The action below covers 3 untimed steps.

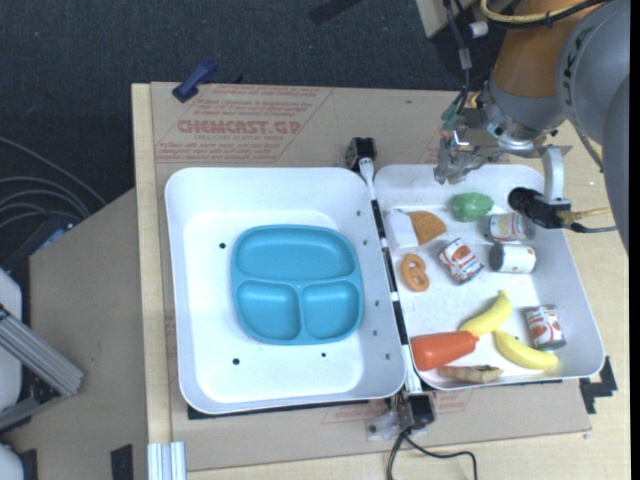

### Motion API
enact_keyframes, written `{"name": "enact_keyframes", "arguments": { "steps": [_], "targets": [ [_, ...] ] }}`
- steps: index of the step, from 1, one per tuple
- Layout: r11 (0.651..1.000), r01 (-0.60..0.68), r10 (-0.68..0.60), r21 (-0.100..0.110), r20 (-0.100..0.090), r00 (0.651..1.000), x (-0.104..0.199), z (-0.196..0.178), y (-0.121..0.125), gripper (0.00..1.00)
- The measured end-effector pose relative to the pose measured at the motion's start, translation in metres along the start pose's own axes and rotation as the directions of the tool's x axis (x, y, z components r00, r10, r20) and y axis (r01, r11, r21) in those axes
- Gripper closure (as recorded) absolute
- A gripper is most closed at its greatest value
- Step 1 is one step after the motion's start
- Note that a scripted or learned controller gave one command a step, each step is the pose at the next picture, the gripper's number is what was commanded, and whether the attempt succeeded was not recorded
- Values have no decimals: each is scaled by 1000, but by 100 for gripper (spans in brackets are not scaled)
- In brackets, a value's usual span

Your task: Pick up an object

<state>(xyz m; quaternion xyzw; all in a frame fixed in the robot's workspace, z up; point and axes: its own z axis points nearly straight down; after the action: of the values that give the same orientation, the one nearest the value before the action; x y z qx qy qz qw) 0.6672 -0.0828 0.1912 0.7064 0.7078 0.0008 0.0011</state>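
Note:
The right bin holds several small items. Among them are a green lump, a brown bread slice, a pretzel and a red-and-white can. Two more cans, a white cup on its side, two yellow bananas and an orange carrot lie there too. My gripper hangs over the bin's far-left edge, just up and left of the green lump. Nothing shows in its grasp.
The left bin holds a blue divided plate. A black clip sits at the far end of the seam between the bins. The grey-and-orange arm comes in from the upper right. A black part with a cable overhangs the bin's far right.

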Motion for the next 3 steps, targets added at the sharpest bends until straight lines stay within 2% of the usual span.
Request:
{"name": "enact_keyframes", "arguments": {
  "steps": [1, 2, 3],
  "targets": [
    [1000, 0, 0, 2, 0, 1000, 0, 1, 0, 0],
    [1000, -3, 3, 5, -1, 1000, -17, 107, -3, 0],
    [1000, -2, 2, 2, 0, 1000, -19, 106, -1, 0]
  ]
}}
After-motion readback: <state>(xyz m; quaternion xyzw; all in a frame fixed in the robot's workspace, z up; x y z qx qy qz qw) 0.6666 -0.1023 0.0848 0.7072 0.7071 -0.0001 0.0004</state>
